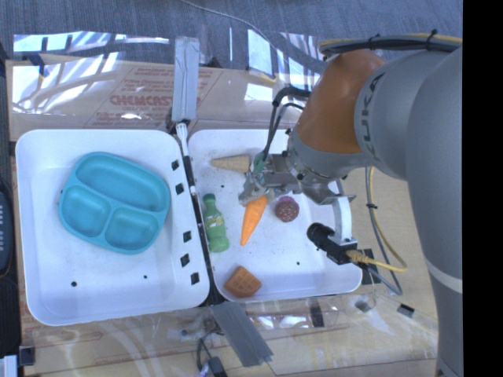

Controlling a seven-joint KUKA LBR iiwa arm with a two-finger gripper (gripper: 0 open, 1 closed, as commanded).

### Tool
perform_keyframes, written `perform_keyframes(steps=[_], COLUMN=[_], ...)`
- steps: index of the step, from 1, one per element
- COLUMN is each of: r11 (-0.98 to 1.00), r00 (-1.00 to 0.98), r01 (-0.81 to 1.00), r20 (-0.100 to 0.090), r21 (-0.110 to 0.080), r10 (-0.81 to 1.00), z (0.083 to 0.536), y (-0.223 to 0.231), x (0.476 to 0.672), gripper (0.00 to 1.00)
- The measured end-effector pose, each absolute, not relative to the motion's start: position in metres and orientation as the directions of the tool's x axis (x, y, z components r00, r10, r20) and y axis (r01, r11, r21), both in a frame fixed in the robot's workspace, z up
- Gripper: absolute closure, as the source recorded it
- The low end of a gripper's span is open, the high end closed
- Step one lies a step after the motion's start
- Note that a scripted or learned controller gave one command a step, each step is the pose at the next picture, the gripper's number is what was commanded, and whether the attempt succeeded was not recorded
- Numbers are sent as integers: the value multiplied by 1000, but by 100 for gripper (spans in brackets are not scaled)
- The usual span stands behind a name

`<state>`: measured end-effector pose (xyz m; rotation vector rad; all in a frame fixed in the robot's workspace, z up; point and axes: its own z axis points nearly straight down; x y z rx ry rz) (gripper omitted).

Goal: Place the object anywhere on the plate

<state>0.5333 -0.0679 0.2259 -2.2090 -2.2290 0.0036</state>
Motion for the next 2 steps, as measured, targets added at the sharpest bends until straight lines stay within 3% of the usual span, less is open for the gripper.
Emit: perform_keyframes(steps=[2], r11=[12], r00=[-12], r01=[1000], r20=[0], r21=[-7], r10=[1000], z=[189], y=[81], x=[591], gripper=[100])
